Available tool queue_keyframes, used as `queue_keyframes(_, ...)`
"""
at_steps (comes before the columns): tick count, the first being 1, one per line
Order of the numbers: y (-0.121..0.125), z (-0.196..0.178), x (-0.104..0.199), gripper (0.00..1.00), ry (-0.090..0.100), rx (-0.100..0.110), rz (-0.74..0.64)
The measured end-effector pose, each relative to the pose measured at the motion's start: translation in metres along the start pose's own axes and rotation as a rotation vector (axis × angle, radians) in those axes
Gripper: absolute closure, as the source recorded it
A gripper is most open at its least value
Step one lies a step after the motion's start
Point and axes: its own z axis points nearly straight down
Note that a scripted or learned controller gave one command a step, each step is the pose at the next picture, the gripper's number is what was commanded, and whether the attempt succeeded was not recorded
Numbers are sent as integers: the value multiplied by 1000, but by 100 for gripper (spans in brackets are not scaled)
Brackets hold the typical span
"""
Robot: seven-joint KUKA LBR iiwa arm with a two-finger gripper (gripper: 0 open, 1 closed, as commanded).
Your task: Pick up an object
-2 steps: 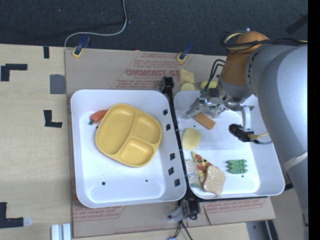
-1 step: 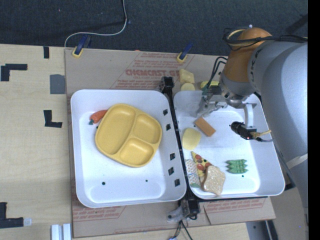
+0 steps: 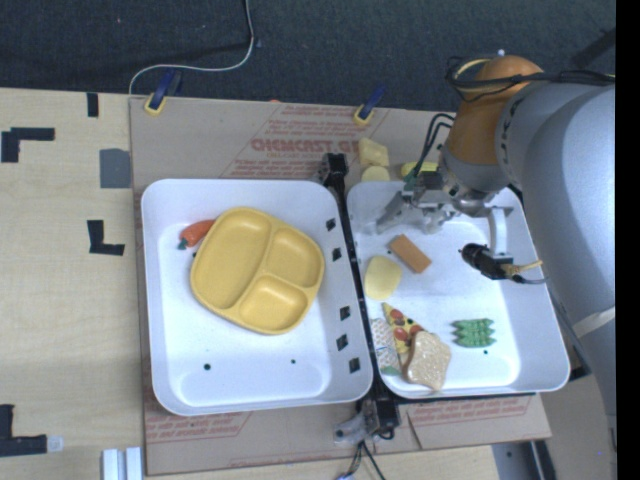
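Observation:
My gripper (image 3: 424, 208) hangs over the back of the right bin (image 3: 530, 368), open, with nothing between its fingers. Just in front of it lies a brown block (image 3: 410, 253), apart from the gripper. Beside that sits a pale yellow round piece (image 3: 381, 278). Nearer the bin's front are a pizza slice (image 3: 396, 330), a slice of bread (image 3: 429, 360) and a green pea pod (image 3: 473, 332). Two pale yellow chunks (image 3: 373, 154) rest at the bin's back edge, left of the gripper.
The left bin (image 3: 170, 368) holds a yellow divided plate (image 3: 258, 268) and an orange carrot (image 3: 197, 232) at the plate's back left. A black divider (image 3: 345, 268) runs between the bins. The grey arm (image 3: 570, 178) covers the right bin's back right corner.

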Motion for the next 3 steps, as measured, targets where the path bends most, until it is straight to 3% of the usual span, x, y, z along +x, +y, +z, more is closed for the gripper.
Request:
queue_keyframes(1, -42, 9, 12, 0, 1, -1, 3)
queue_keyframes(2, -41, -1, 11, 100, 2, -1, 3)
queue_keyframes(3, -27, -96, 105, 100, 6, -9, -8)
